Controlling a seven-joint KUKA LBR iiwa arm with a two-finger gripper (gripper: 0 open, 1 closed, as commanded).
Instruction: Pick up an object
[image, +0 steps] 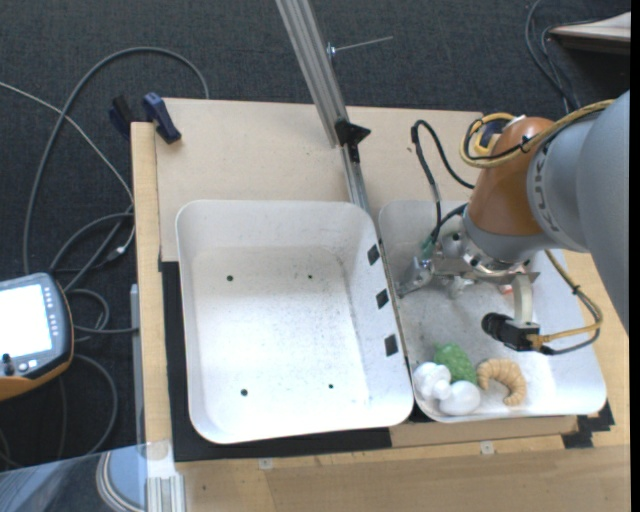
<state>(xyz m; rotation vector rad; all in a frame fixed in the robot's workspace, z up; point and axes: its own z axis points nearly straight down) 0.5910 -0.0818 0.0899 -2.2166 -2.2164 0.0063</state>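
In the right bin (560, 385), near its front edge, lie a green object (456, 361), a white lumpy object (445, 389) and a tan croissant-shaped object (505, 379). The three sit close together, the white one touching the green one. My gripper (440, 275) hangs over the middle of the right bin, below the orange band (505, 195) of the arm. It is behind the objects and apart from them, and I see nothing held in it.
The left bin (200, 300) stands beside the right one. A metal pole (320, 80) slants in from the top, ending between the bins. A black part with a yellow cable (510, 330) hangs beside the wrist. Cables and a handheld pendant (30, 330) lie left of the bench.
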